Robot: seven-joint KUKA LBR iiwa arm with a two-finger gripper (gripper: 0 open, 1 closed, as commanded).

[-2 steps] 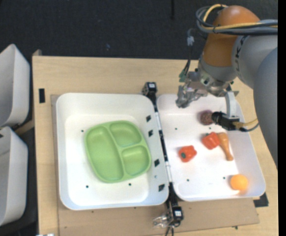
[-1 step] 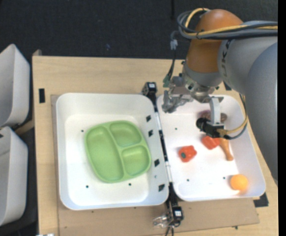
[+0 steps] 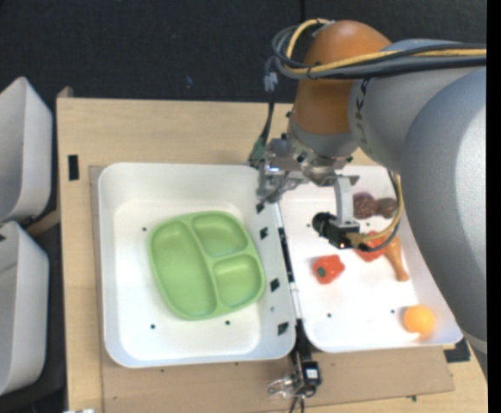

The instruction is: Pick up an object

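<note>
roughly, the orange carrot (image 3: 398, 262) runs upper-left to lower-right; state of the gripper (image 3: 278, 183) cannot be told.

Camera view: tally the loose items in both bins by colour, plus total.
Green: 1, green three-compartment plastic plate, left white bin.
Red: 1, small red pepper-like toy, right white bin.
Orange: 2, round orange ball and orange carrot-shaped piece, right bin.
Dark brown: 1, lumpy brown piece, right bin.
Total: 5
</note>
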